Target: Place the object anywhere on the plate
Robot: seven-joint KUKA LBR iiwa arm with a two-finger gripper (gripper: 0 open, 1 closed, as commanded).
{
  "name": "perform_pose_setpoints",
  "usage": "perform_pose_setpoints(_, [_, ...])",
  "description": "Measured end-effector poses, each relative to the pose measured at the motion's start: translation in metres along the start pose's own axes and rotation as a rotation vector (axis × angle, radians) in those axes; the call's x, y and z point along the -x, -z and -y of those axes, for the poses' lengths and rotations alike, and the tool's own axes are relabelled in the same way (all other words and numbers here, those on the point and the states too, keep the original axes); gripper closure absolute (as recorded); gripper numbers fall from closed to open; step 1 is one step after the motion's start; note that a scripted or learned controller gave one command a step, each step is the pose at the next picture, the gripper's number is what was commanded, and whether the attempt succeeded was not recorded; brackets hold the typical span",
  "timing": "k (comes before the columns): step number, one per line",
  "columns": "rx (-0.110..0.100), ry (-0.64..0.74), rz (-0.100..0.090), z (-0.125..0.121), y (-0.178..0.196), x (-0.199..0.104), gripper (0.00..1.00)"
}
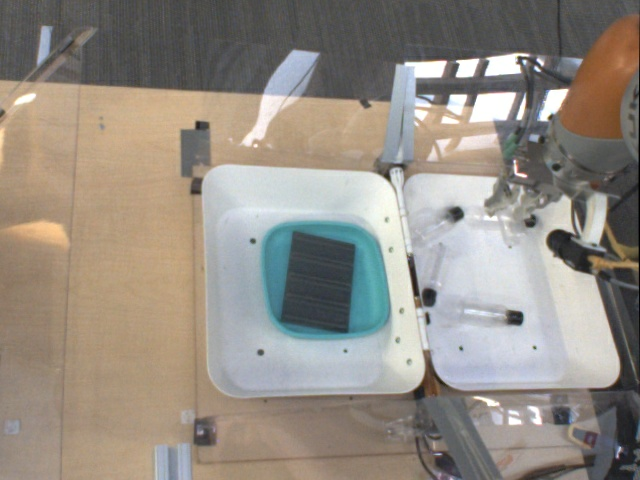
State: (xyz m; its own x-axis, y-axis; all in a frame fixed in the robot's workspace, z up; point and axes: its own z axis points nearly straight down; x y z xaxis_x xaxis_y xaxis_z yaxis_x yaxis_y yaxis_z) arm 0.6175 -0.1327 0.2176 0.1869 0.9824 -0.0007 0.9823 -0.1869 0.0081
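Note:
A teal plate (372,286) sits in the middle of the left bin (230,298). A dark grey ribbed rectangular block (319,281) lies flat on the plate, well inside its rim. My gripper (518,208) hangs over the far part of the right bin (580,358), far to the right of the plate and the block, below the orange wrist band (595,78). Nothing shows between its tips.
Three clear tubes with black caps lie in the right bin: one near the front (490,315), one by the left wall (432,273), one at the back left (440,223). A ridge (408,268) divides the two bins. Black cables (575,253) hang at the right.

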Motion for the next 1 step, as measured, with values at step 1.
perform_pose_setpoints(1, [-0.003, 0.193, -0.002, 0.031, -0.0322, -0.1127, 1.0])
